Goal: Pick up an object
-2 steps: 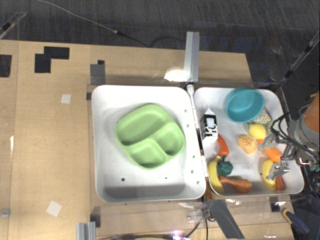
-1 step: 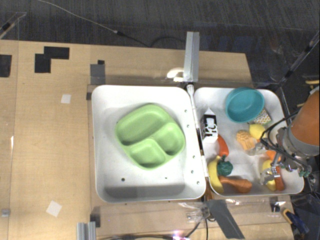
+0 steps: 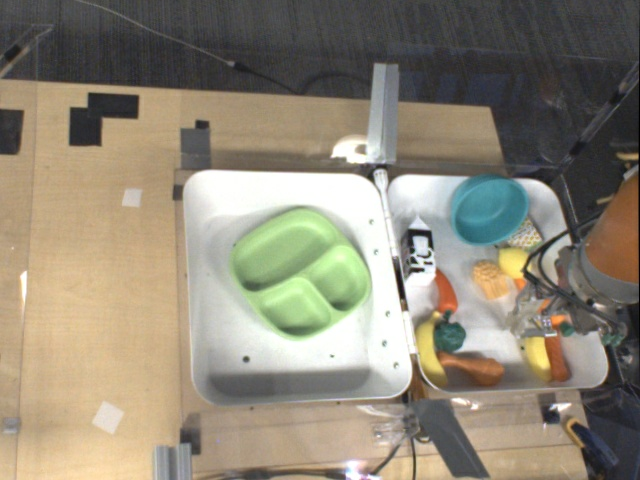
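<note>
Over right bin (image 3: 590,368): arm above toys.
Fingers (image 3: 545,320) near a banana (image 3: 540,356); open or closed cannot be told.

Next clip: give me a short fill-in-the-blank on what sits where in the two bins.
1. The green divided plate lies in the ____ bin.
2. The bowl at the far end of the right bin is ____ in colour.
3. The pincer hangs over the ____ bin.

Missing words: left; teal; right
</note>
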`<state>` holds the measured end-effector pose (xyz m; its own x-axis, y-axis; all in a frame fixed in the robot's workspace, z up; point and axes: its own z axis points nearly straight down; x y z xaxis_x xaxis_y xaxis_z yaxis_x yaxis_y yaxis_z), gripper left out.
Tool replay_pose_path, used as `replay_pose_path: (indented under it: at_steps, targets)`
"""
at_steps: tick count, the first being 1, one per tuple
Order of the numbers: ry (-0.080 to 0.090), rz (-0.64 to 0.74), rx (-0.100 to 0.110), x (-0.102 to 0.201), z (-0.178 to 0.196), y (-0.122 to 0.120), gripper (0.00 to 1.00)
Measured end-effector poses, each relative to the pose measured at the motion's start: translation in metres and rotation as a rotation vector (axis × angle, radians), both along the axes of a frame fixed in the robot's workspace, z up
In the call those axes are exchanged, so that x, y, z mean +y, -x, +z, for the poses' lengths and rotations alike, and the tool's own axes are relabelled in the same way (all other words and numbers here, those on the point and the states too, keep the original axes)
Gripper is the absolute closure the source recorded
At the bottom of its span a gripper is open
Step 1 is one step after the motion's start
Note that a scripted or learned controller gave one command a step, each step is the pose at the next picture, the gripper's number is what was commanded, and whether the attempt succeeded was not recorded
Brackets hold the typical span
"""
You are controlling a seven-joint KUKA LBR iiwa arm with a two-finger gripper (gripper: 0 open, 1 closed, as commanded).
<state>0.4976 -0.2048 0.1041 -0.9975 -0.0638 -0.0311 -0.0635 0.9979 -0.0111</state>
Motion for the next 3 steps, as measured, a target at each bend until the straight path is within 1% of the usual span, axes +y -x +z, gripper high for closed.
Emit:
replay_pose_path:
  at_steps: [1,2,3]
  targets:
    - [-0.006,0.016,0.014,0.059,0.110,-0.015,1.00]
    - [-0.011,-0.077,0.023,0.081,0.078,-0.064,1.00]
    - [-0.015,-0.308,0.023,0.102,0.075,-0.025,1.00]
